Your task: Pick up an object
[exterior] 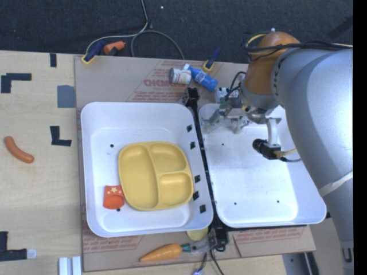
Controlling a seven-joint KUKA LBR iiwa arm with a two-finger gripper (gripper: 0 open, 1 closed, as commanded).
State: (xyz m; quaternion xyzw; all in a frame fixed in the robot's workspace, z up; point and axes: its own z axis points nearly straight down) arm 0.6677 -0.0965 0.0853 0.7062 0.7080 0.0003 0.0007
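The hand (221,116) hangs over the right bin's (258,205) far corner, grip state unreadable, nowhere near the yellow plate (155,173) or red cup (113,197) in the left bin (97,125).

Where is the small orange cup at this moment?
The orange cup lies in the left bin, near its front left corner, right beside the yellow divided plate.

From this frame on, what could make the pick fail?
The gripper hangs at the far end of the right bin, while the yellow divided plate and the small orange cup sit in the left bin, so it may close on nothing. The plate is wide and flat, probably hard to pinch.
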